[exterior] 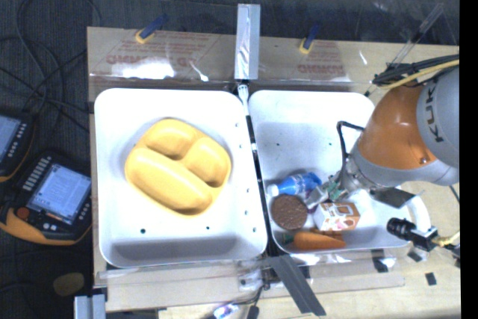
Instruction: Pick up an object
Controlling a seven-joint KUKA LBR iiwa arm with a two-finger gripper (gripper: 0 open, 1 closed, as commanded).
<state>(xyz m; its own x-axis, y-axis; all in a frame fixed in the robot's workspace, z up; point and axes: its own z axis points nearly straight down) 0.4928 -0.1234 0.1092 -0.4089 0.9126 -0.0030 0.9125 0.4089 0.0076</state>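
In the right bin (pixel 306 123) lie a small plastic bottle with a blue label (pixel 296 184), a round brown disc (pixel 288 211), an orange carrot (pixel 317 240) and a small white and red carton (pixel 337 217). My gripper (pixel 334 190) reaches down from the orange-banded wrist (pixel 396 138) into the bin's lower right part, just above the carton and right of the bottle. Its fingertips are among these objects, and nothing is visibly lifted. The left bin (pixel 119 235) holds a big yellow lumpy object (pixel 177 164).
A metal divider (pixel 248 41) stands upright between the bins at the back. Cables and a handheld pendant (pixel 52 194) lie on the floor to the left. Yellow and blue clips (pixel 149 29) sit on the bench's back edge.
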